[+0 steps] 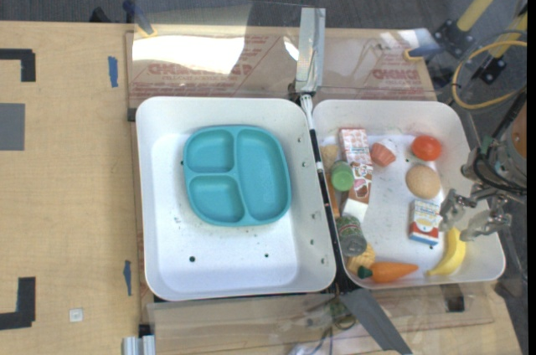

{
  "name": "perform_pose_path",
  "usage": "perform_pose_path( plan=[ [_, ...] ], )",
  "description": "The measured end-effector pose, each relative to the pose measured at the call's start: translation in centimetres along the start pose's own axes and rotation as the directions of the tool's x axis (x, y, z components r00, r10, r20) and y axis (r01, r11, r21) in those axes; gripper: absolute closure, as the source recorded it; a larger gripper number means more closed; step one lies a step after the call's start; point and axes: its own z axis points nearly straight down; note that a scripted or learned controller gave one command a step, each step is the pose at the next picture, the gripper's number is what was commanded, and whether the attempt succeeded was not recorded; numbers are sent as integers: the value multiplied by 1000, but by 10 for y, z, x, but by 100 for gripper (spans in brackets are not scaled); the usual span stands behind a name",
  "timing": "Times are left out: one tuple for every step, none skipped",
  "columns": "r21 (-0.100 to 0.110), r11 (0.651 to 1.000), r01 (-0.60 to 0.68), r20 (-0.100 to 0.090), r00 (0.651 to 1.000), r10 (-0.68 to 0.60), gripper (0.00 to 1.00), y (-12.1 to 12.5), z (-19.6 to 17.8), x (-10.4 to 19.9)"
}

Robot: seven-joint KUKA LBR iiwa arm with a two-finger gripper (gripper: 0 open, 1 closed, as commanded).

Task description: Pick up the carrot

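We see the metal two-finger claw (pixel 476 215) hanging over the right edge of the right white plastic bin (pixel 481 265); we cannot tell how wide it stands, and nothing shows in its grip. The tapered orange carrot (pixel 393 270) lies on its side down and to the left of the claw, at the bin's near wall. A curved yellow banana (pixel 450 254) rests just below-left of the claw, between it and the carrot.
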Motion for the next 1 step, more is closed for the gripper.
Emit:
perform_pose_path(
  plan=[
    [-6,958,286,0,958,-286,100,-14,85,28]
  ],
)
